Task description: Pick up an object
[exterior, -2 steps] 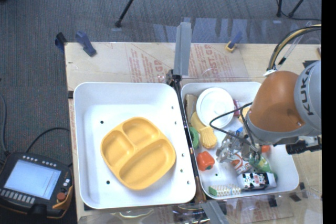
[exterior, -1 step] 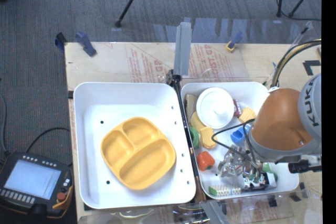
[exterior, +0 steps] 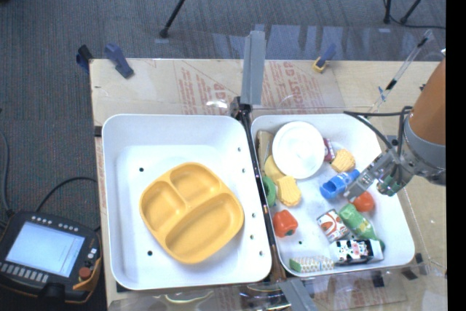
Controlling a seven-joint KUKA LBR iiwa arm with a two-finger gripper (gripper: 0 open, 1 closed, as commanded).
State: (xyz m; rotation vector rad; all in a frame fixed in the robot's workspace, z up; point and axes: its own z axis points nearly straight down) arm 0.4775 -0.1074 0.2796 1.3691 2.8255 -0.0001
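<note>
The jaws (exterior: 366, 184) hang low over the right bin (exterior: 405, 223), near its right wall. Whether they are released or clenched cannot be told from this slant, and nothing shows plainly between them. Just under and beside them lie a red round piece (exterior: 365, 203) and a green piece (exterior: 354, 218), close enough that touching cannot be ruled in or out. A blue cup-like toy (exterior: 336, 186) sits just to their left.

Further out, the white plate (exterior: 298, 149) lies tilted toward the bin's back left corner, with a yellow ridged piece (exterior: 290, 191) at its front rim and another yellow piece (exterior: 342, 159) to its right. A red pepper (exterior: 285, 223) sits near the left wall; a small red-and-white carton (exterior: 333, 224), a black-and-white carton (exterior: 357, 250) and a pale strip (exterior: 311, 264) crowd the front edge. The things are packed together, with little bare floor between them.

The left bin (exterior: 120, 149) carries a yellow divided tray (exterior: 191, 211) at its middle, with bare white floor along every wall. Both bins rest on the desk (exterior: 167, 80), whose back edge stays bare.
</note>
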